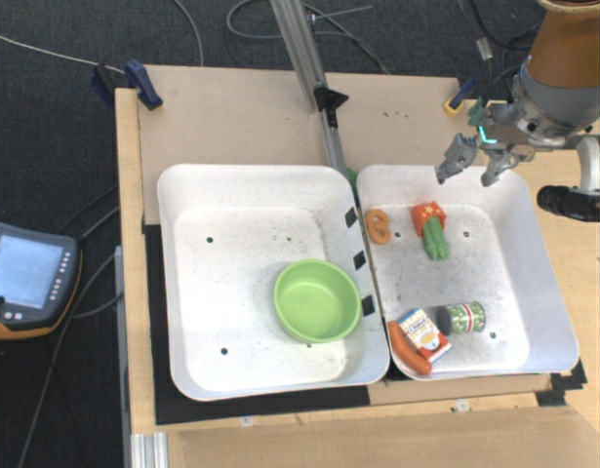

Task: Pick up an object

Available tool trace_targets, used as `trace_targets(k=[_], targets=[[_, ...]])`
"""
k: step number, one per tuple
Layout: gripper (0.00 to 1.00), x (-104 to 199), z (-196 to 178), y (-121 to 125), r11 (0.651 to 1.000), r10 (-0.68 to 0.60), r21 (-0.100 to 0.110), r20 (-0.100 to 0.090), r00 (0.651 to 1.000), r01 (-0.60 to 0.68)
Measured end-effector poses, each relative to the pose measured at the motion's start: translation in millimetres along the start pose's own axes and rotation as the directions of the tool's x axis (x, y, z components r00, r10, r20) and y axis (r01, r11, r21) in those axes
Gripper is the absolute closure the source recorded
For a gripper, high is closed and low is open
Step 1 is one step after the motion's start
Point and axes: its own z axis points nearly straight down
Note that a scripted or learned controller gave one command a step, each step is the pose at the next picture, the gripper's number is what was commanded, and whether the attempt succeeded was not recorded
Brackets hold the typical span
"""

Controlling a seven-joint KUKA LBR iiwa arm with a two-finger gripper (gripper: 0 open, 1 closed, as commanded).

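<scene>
- Far left, off the bench point(231, 100): a handheld control pendant point(26, 279) with a lit screen, lying on dark carpet; black cables looping across the carpet above it
- Blue clamp point(143, 84) gripping the bench's upper left corner
- Left bin point(197, 213): white, shallow, speckled floor; holding a green bowl point(317, 300) upright near its lower right corner, close to the wall shared with the other bin
- Grey metal post point(300, 37) slanting down from the top edge to the gap between the bins
- Right bin point(519, 261): white, touching the left bin along one side
- Small orange ring-shaped piece point(379, 226) just inside the right bin's left wall, upper part
- Red and green toy vegetable point(432, 228) just right of the ring, near but apart from it
- Lower down, an orange sausage-shaped toy point(409, 352) by the front left corner; a small printed carton point(422, 328) lying against it; a green can point(461, 317) on its side touching the carton's right end
- Tool point(472, 169) poised above the right bin's back rim, fingers spread apart with nothing between them; well apart from every object in the bin
- Grey arm with orange band point(568, 47) entering at the upper right corner
</scene>
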Motion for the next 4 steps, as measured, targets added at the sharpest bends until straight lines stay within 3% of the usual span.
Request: trace_targets(k=[1,4], targets=[[0.0,0.0,0.1,0.0,1.0,0.0,0.0,0.0,1.0,0.0],[0.0,0.4,147.8,-4.5,1.0,0.001,0.004,0.0,1.0,-0.001]])
